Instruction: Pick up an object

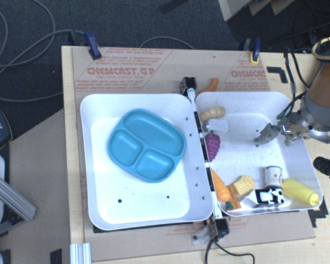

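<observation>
The right bin [247, 104] holds several small items. Along its left wall lie a beige peanut-shaped piece [213, 113] and a purple grape bunch [212, 143]. Near the front are an orange carrot [222, 190], a tan brush-like piece [243, 185], a white can [273, 175], a black-and-white toy [268, 197] and a yellow bottle [301, 192]. My gripper [276, 136] hangs over the right half of this bin, above and behind the can. It is open, with nothing between its fingers.
The left bin [96, 147] carries a blue divided plate [147, 145]. An orange item [212, 84] lies outside the bins at the back, beside a black clip [187, 83]. Blue clamps [91, 45] sit at the board's far corners.
</observation>
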You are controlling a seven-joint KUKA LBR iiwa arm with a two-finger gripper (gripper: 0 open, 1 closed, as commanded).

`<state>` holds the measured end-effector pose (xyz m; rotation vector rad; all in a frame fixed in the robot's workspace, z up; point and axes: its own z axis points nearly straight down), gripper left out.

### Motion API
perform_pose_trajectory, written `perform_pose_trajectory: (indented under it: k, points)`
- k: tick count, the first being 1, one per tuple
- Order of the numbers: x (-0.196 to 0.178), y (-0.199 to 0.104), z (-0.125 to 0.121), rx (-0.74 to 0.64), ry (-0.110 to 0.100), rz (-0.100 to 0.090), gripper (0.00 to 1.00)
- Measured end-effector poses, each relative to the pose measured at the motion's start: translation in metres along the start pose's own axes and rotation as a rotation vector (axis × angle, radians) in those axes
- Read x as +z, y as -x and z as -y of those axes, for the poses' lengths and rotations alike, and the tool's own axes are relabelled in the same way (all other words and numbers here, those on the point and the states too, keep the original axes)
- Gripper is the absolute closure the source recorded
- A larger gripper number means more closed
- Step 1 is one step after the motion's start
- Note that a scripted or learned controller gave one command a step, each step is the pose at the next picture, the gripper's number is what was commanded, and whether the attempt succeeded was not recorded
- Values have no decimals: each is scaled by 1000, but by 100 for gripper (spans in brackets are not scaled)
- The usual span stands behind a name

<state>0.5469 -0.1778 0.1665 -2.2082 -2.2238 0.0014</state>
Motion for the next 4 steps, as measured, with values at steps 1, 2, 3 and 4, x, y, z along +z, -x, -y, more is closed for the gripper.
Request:
perform_pose_trajectory:
  k: [1, 2, 3, 4]
  points:
    - [85, 33, 65, 11, 0, 3, 0]
    - [71, 31, 61, 8, 9, 6, 100]
    - [31, -75, -10, -7, 15, 2, 100]
    - [-43, -145, -15, -1, 14, 4, 100]
